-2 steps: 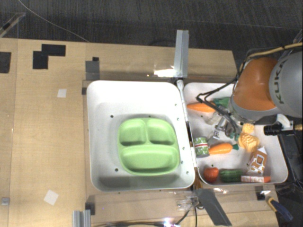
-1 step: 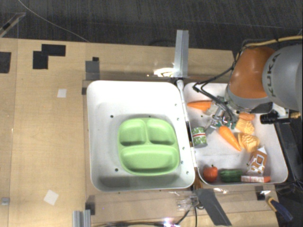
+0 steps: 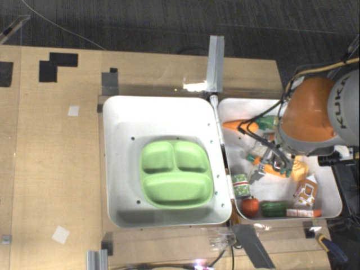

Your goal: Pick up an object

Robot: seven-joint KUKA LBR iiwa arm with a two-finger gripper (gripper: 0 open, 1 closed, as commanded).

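Camera view, looking down at a slant: my arm (image 3: 315, 114) comes in from the right, orange band sitting over the upper half of the right bin (image 3: 333, 204). My pincer (image 3: 274, 163) hangs below the band, over the middle of that bin, among the clutter. Can't tell whether it is spread or pressed together; the wrist hardware and cables blur that area, and I see nothing clearly between the tips, so I claim no hold. Candidates in the right bin: an orange carrot-shaped piece (image 3: 239, 126) lies up-left of my pincer, near the bin's left wall, tapering to the left, partly crossed by a black cable. A second orange piece (image 3: 272, 171) lies just below my pincer, touching or nearly so; which, I can't resolve. A small green-and-white can (image 3: 241, 185) sits down-left of my pincer against the left wall. Below it, at the bin's lower-left corner, a red tomato (image 3: 250, 207), and just beside that on the right a dark green cucumber-like piece (image 3: 274, 208). A brown-and-white packet (image 3: 305, 191) lies down-right of my pincer, tilted. A flat red-and-white strip (image 3: 302, 212) runs along the lower wall. Left bin (image 3: 118, 151): a green divided tray (image 3: 176, 171) lies flat in the middle, well apart from my pincer.
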